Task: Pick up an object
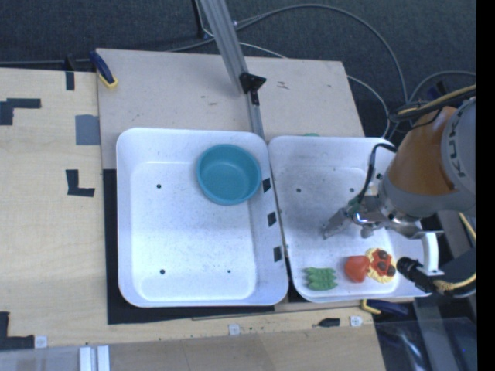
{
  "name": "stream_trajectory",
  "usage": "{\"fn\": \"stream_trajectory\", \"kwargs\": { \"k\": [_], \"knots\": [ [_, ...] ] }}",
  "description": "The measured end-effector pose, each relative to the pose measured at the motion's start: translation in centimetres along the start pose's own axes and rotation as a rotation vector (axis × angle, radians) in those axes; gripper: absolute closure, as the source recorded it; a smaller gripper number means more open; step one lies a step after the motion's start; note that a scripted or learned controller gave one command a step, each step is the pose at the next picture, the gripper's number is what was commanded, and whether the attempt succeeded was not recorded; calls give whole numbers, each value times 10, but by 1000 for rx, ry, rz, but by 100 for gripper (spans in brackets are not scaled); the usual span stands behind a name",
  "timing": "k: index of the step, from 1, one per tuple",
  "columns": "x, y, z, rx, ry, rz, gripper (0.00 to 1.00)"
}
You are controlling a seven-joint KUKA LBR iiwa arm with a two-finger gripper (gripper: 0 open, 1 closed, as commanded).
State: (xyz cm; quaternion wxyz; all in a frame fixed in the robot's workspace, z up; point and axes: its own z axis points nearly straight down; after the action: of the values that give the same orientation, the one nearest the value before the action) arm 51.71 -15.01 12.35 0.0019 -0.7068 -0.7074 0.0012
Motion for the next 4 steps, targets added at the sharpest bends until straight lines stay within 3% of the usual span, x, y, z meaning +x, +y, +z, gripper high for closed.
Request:
{"fn": "stream_trajectory", "kwargs": {
  "k": [1,2,4],
  "knots": [
    [0,0,34,-5,-2,0,0],
    [-1,1,22,-8,-3,1,100],
    [-2,4,-101,-9,-2,0,100]
  ]
}}
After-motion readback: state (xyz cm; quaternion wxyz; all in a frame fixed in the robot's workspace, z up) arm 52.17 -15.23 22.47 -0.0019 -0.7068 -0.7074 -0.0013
